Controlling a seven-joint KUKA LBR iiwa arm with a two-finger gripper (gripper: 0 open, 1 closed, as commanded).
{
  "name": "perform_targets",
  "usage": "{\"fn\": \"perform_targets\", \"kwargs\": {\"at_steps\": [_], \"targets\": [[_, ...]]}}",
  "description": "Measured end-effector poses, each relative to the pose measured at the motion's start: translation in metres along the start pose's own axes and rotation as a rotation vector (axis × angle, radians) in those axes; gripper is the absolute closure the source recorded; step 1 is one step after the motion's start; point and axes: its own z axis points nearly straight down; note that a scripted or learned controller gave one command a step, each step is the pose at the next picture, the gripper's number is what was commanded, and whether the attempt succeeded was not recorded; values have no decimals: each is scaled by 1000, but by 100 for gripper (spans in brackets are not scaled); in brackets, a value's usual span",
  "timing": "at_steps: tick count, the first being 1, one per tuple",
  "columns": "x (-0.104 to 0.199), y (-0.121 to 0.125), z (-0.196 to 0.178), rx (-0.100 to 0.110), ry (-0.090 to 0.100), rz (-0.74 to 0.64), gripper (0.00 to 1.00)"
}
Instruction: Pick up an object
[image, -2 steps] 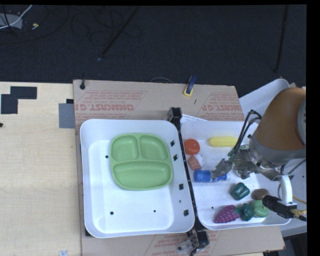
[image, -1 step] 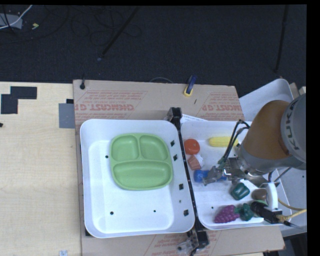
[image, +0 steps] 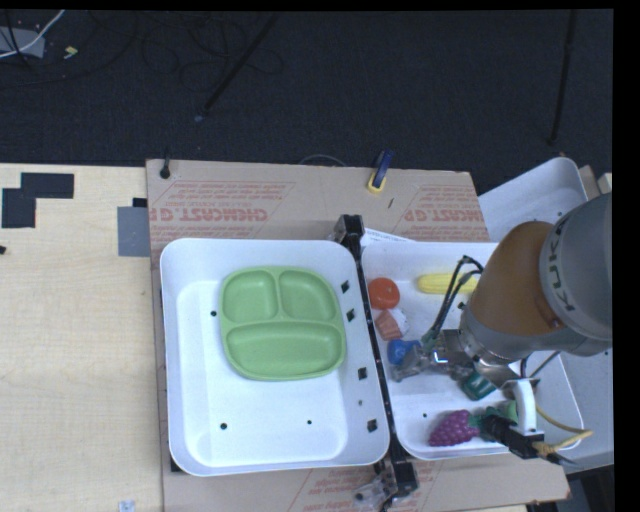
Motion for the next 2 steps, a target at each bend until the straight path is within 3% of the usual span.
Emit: {"fn": "perform_targets", "kwargs": {"at_steps": [1,2], "targets": [[-2,0,-12,0,1,8,100],[2,7,-71,-5,-1,0,100]]}}
